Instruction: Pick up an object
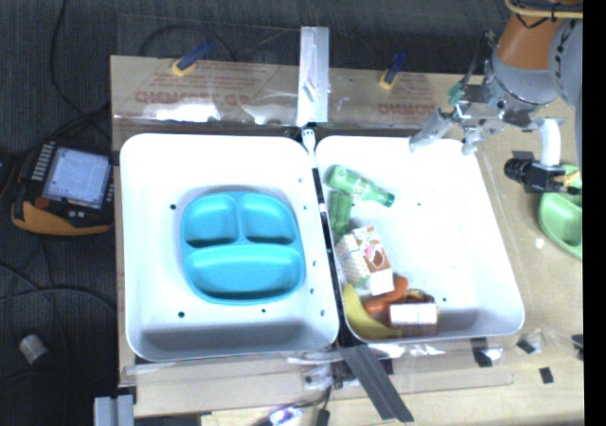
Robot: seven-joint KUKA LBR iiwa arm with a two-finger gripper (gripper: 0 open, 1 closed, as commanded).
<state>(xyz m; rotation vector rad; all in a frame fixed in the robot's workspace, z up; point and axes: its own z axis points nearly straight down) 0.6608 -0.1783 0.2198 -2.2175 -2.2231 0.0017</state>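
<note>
Nearest the camera, at the front edge of the right bin (492, 225), a small heap of objects sits against the divider: a yellow banana (365, 318) curving along the bin's front corner, a pale box with a dark red end (414, 314) lying across it, and something orange-red (388, 293) wedged between them. Just behind these lies a white carton with printed pictures (365, 258), tilted, and beyond it a dark green packet (338, 211) close to the divider. Farther back, a green bottle (358, 185) lies on its side, its neck pointing toward the bin's middle. In the left bin (151, 168) rests a blue tray with three compartments (242, 244). At the far right corner of the right bin, the gripper (443, 133) hangs above the rim, its two fingers spread apart with nothing between them, well apart from the heap.
</note>
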